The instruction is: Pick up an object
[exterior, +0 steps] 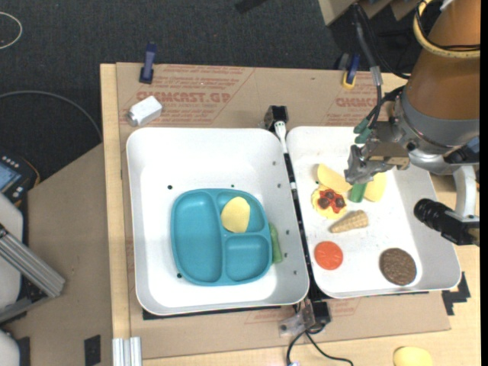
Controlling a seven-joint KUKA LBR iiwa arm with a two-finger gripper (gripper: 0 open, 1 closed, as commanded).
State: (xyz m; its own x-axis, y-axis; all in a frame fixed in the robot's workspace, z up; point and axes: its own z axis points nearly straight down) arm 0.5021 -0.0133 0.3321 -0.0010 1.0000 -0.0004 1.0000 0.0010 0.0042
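a: where's the cone (348,221)?
b: just below the claw (364,175), in the right bin (438,277); long axis roughly level, tip pointing left, slightly down.
a: claw open or shut?
b: can't tell; it hangs over a green piece (356,191).

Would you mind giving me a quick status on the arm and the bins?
Gripper low over right bin, above green piece. Nothing seen held. Pizza slice, cone, yellow pieces crowd close. Blue tray in left bin, untouched.
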